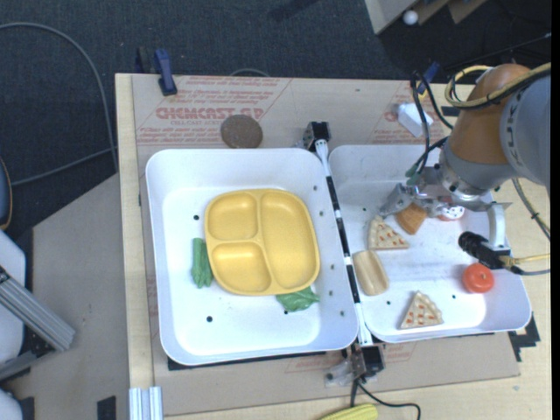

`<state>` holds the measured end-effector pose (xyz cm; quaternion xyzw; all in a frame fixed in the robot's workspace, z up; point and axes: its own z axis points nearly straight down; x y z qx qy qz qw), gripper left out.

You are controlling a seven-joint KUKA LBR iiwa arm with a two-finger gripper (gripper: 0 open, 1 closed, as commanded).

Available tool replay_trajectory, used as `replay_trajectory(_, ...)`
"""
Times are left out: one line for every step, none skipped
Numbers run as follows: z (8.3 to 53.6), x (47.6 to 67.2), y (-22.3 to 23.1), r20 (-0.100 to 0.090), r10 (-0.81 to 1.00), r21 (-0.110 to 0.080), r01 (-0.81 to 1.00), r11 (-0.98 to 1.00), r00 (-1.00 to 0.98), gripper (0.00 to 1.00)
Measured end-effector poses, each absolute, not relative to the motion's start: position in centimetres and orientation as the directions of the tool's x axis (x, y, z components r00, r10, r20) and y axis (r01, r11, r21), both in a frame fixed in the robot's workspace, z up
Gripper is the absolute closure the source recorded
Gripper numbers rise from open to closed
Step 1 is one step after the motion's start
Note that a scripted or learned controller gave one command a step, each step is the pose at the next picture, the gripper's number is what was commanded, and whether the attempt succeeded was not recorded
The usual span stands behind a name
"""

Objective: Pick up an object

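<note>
Camera view: pizza slice (386, 234) beneath end effector (411, 206)

Two white bins (175, 234), one yellow tray (261, 240), two pizza slices (422, 311), one tomato (479, 277), two green leaves (201, 263).

a cardboard-covered surface (262, 103) with red print sits on dark grey carpet floor (61, 77); a thin grey cable (87, 55) curves across the carpet.

Left of the gripper (404, 201), a yellow tray (261, 240); beneath it, dotted orange pizza slices (386, 235); a red tomato (478, 277) nearby.
</note>
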<state>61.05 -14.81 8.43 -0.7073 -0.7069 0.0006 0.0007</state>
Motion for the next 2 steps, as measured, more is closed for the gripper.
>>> replay_trajectory(9.5,61.1,-14.8,0.000,1.000,0.001,1.000,-0.001,0.001,1.00)
replay_trajectory(18.5,62.2,-5.6,0.001,1.000,0.002,1.000,0.001,-0.001,1.00)
